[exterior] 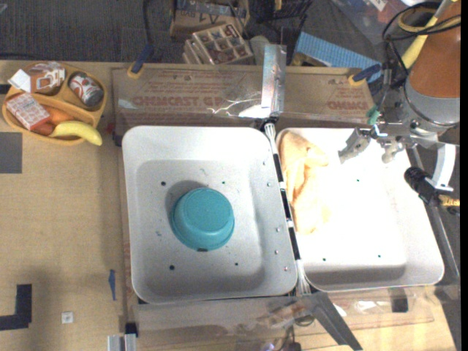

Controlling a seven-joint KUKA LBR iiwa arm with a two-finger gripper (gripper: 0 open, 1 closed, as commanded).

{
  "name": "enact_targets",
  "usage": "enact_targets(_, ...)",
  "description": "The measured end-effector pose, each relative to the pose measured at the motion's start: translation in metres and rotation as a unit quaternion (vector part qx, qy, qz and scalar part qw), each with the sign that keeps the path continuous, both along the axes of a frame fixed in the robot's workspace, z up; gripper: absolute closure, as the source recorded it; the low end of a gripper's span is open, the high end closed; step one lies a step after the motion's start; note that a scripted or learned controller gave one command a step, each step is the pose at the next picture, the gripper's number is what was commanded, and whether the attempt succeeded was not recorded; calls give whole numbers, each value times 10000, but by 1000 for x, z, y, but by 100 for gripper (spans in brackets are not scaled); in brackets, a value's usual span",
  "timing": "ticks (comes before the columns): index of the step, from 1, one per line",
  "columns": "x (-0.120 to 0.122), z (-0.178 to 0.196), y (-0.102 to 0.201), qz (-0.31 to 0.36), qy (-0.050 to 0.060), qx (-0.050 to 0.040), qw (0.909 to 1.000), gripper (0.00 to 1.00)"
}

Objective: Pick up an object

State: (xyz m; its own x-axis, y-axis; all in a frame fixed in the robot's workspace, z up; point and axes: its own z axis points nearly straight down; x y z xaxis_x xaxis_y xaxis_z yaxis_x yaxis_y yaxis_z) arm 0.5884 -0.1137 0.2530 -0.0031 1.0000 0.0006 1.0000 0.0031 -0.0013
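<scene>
Over the right bin (409,269), near its far rim, hangs the hand (371,143). Its two metal fingers look spread apart, and nothing sits between them. The grey arm (439,86) with the orange band comes in from the right side, so the hand is on the far right part of the table (58,232).

Just to the left of the hand, and a bit nearer to us, lies a soft yellow cloth (303,185). It rests in the right bin, pressed along the bin's left wall. The cloth is long and thin. Its long side runs from the far end of the bin toward the near end, beside the wall. The top end of the cloth is close to the hand but not touching it.

Farther left, in the left bin (146,159), sits a blue bowl (203,218). It looks upside down. It is well apart from the hand, with the wall between the bins in the way.

So the cloth is the nearer thing. I think the hand would need to slide left and drop down to reach it.
</scene>
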Motion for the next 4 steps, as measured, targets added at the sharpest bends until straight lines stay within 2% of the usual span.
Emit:
enact_targets(1,67,-92,17,325,-15,-8,9995,0)
enact_targets(2,82,-161,10,1164,-48,-6,9932,0)
enact_targets(3,83,-149,11,1156,-73,1,9933,100)
enact_targets(4,83,-149,10,1155,-74,-2,9933,0)
